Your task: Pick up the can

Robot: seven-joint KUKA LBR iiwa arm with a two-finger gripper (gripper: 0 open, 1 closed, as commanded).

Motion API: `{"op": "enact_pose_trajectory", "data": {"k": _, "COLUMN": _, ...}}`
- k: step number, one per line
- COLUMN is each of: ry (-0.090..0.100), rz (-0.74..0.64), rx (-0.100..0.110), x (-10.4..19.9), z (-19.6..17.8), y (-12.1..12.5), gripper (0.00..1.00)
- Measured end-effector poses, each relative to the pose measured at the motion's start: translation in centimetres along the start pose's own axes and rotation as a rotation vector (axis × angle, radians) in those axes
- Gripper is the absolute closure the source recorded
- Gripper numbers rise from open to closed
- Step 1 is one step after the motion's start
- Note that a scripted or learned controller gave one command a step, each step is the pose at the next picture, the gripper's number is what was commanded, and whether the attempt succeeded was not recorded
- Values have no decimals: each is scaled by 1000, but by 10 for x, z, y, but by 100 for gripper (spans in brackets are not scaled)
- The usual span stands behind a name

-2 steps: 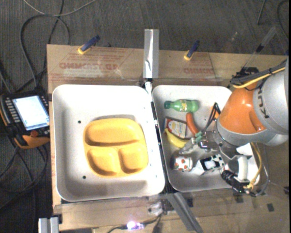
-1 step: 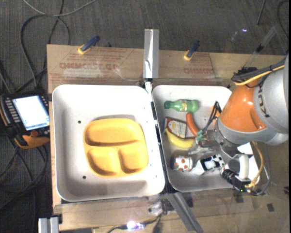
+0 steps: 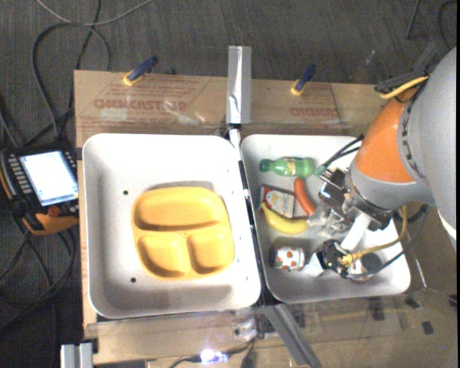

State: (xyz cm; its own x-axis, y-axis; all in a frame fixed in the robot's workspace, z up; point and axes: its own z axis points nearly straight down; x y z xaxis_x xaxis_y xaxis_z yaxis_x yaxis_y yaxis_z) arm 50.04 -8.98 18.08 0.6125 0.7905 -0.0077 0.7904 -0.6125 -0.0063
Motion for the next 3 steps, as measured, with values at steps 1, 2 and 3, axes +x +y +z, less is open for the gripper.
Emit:
{"op": "enact_pose_trajectory", "data": {"k": 1, "ry": -1, "rz": 57, "rx": -2, "x": 16, "z": -55, "y": 23, "gripper": 100}}
{"op": "enact_pose_trajectory", "data": {"k": 2, "ry": 0, "rz": -60, "rx": -5, "x": 5, "z": -230, "y": 53, "gripper": 100}}
{"op": "enact_pose_trajectory", "data": {"k": 3, "ry": 1, "rz": -169, "rx": 0, "x": 32, "z": -131, "y": -5, "gripper": 100}}
